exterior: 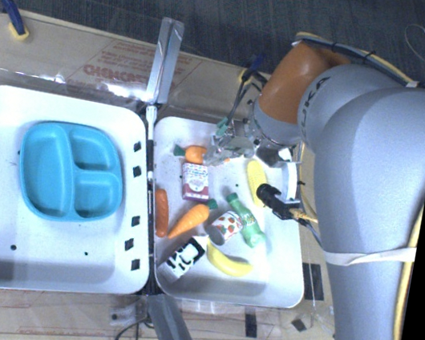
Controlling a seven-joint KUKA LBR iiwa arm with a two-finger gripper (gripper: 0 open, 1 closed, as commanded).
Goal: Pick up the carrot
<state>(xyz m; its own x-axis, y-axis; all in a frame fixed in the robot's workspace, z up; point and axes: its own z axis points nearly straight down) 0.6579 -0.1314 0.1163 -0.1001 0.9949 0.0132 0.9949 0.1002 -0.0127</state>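
Gripper [230, 140] hovers at the right bin's [281, 295] far end, finger state can't tell; carrot [190, 220] lies mid-bin beside a red carton [195, 182].

carrot [190, 220] hemmed — box [195, 182], bottle [243, 216]

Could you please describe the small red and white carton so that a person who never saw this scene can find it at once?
Look in the right bin, in its upper middle part. The red and white carton lies flat there, just below a small orange piece and above the carrot. It is the one boxy, rectangular item among rounded toy foods.
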